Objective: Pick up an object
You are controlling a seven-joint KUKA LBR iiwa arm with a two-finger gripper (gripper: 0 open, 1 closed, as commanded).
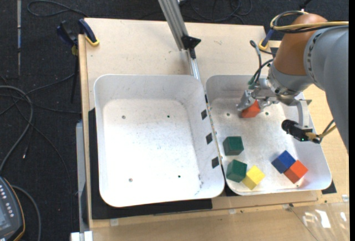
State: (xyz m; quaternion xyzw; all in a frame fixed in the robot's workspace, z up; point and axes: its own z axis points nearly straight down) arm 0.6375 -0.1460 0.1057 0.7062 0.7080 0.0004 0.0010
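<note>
End effector (250,102) is hovering in the right bin (222,87), upper right of frame, pinching an orange block (250,111). Two green blocks (233,145) are sitting lower centre.

Two bins sat side by side on the bench (138,40), the left bin (105,90) touching the right bin (321,179) along their shared edge. In the right bin, one block (250,110) lay near the back edge under the gripper (248,102). Two cubes (233,145) (237,170) lay by the bin's left edge, one behind the other. Another cube (254,177) touched the nearer one at the front edge. Two more cubes (284,160) (297,171) touched near the front right corner.
</note>
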